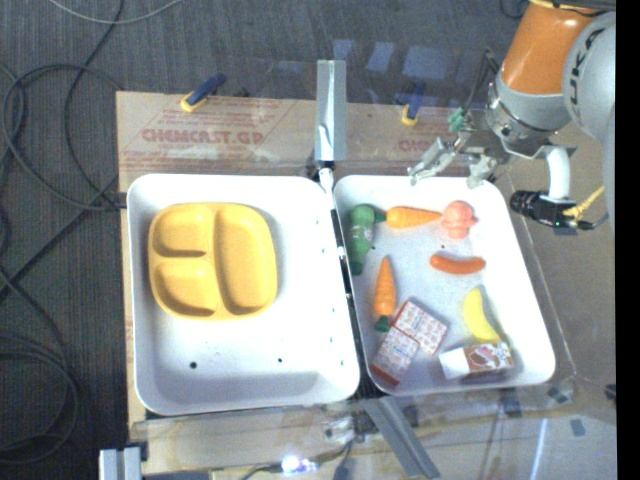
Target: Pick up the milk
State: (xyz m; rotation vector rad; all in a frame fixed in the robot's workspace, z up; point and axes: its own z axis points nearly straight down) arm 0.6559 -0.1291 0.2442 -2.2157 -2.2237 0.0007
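the open, empty pincer (452, 160) hovers at the right bin's (530, 268) far rim; it should descend squarely over the milk (478, 359) in the near corner.

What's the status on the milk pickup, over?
Gripper above right bin's far rim, holding nothing. Milk carton lying at near right corner, untouched. Banana right beside it, crowding the grasp.

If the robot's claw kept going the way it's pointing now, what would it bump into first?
Probably the far rim of the right white bin, then likely the upper orange toy carrot. The gripper points down-left; depth is unclear.
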